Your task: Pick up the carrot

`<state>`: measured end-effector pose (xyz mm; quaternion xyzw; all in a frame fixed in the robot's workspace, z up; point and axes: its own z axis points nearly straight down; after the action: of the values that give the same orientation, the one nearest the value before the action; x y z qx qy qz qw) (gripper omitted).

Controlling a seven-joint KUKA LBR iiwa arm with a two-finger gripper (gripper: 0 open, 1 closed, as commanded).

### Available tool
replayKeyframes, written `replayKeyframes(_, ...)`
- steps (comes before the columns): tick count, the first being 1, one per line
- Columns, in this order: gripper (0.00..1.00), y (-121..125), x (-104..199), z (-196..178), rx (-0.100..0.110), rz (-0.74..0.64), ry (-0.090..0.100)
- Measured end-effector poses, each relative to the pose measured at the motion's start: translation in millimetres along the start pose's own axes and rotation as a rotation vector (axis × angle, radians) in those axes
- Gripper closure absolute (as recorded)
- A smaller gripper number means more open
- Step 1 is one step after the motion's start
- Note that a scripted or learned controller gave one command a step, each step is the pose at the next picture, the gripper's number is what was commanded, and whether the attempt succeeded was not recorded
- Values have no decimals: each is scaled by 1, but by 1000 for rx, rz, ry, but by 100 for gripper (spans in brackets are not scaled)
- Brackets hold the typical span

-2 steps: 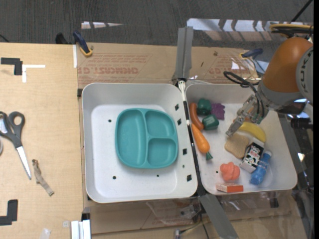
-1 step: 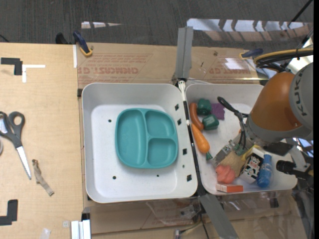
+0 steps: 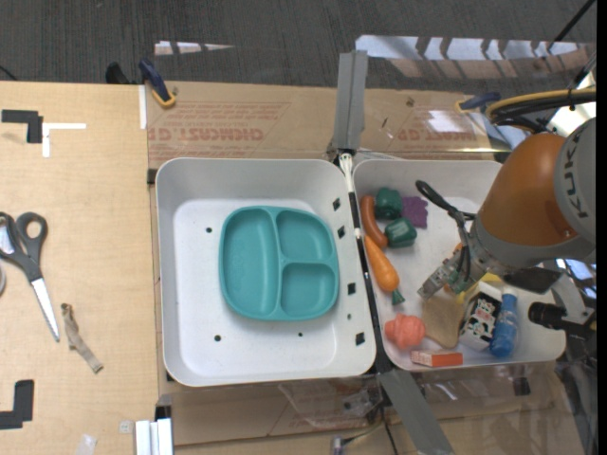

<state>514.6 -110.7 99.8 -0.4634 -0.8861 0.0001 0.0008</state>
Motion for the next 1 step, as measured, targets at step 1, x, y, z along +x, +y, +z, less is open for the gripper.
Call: replayKeyframes(1,100,28,88,-102,-1,-56,-1)
